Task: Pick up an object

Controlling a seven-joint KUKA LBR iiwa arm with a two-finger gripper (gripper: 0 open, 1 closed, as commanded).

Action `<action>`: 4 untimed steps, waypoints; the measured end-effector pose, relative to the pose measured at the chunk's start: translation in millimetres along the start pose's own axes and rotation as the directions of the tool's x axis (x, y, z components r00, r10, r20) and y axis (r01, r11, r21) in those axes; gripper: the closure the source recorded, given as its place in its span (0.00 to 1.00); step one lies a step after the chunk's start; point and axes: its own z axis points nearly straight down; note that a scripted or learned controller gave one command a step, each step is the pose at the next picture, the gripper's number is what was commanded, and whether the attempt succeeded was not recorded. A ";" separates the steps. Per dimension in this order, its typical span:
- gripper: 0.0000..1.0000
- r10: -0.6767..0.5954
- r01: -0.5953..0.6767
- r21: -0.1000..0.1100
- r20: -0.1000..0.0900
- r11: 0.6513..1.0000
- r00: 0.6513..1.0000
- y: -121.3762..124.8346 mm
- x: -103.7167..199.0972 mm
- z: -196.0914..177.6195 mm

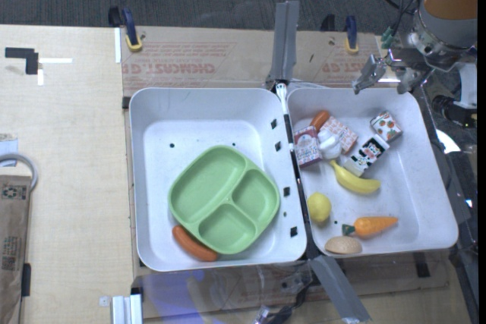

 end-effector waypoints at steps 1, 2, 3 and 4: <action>0.00 0.196 -0.196 0.002 -0.001 0.981 0.981 -30.9 17.3 67.0; 0.00 0.146 -0.146 -0.003 -0.001 0.989 0.989 -22.0 -32.0 167.5; 0.00 -0.201 0.201 -0.002 -0.001 0.980 0.980 -75.5 -14.9 179.4; 0.00 -0.369 0.369 -0.002 -0.001 0.930 0.930 -118.0 -2.2 179.7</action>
